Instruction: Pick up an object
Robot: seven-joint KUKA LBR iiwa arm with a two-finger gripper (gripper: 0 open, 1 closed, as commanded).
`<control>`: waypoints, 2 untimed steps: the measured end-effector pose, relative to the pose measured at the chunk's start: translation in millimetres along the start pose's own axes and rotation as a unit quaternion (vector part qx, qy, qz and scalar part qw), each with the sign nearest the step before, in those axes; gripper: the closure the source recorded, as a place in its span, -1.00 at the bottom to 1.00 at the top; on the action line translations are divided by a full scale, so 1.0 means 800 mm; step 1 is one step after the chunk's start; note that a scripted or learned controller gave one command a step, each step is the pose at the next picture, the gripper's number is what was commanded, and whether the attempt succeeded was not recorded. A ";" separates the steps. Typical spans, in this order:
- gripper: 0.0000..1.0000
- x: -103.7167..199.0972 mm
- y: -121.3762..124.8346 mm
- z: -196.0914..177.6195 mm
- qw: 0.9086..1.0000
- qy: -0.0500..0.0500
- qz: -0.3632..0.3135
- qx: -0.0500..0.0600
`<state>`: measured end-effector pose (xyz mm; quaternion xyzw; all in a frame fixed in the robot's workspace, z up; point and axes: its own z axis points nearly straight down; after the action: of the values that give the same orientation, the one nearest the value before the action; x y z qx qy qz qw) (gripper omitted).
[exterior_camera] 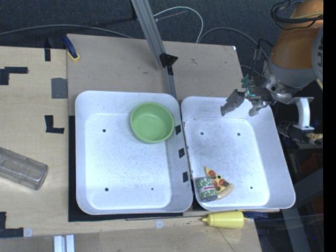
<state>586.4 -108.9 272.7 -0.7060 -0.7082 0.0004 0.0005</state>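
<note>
While over the right bin, end effector spread apart, holding nothing

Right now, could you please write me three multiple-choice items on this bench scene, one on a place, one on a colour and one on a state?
1. Where does the round green bowl lie?
A. in the left white bin
B. in the right white bin
C. on the bench outside both bins

2. What colour is the squeeze bottle lying on the bench in front of the right bin?
A. red
B. yellow
C. blue

3. How do the fingers of the gripper stand?
A. shut on the bowl
B. shut on the bottle
C. apart, with nothing between them

Answers: 1 A, the bowl sits at that bin's far side. 2 B, its body is plainly yellow. 3 C, the fingers hang apart at the right bin's far edge.
</note>
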 end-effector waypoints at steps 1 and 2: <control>-1.00 0.000 0.000 0.000 1.000 0.000 0.000 0.000; -1.00 -0.010 0.007 0.068 1.000 -0.001 0.001 0.003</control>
<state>591.7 -116.5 218.5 -0.7068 -0.7074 0.0027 0.0021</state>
